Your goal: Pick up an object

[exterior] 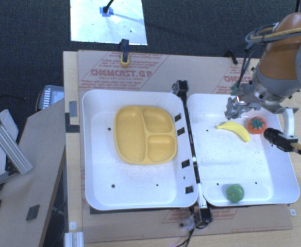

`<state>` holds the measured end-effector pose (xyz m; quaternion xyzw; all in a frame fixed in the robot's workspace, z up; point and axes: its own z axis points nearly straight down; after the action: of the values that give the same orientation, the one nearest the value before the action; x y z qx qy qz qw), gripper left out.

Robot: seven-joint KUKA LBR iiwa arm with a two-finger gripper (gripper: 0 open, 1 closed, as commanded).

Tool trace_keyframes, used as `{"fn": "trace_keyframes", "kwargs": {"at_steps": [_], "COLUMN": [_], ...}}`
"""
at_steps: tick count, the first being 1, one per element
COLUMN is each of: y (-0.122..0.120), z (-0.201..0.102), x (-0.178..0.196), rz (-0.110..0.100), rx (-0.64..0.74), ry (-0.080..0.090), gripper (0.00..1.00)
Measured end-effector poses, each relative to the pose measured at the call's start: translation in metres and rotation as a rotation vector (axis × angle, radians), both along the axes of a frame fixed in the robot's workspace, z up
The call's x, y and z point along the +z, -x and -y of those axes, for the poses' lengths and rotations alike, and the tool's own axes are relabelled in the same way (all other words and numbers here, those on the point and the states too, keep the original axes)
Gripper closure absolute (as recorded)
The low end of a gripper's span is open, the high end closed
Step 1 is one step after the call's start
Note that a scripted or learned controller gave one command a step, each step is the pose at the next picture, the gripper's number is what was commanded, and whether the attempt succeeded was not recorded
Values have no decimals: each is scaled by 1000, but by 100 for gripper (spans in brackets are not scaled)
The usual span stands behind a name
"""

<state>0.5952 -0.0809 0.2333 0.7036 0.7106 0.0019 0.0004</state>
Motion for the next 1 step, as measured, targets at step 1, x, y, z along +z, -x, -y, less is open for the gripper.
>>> {"fn": "trace_keyframes", "kwargs": {"at_steps": [1], "y": [-12], "z": [-43], "x": [-2], "rz": [0], "rx": [-1], "ry": [0], "gripper": [100]}}
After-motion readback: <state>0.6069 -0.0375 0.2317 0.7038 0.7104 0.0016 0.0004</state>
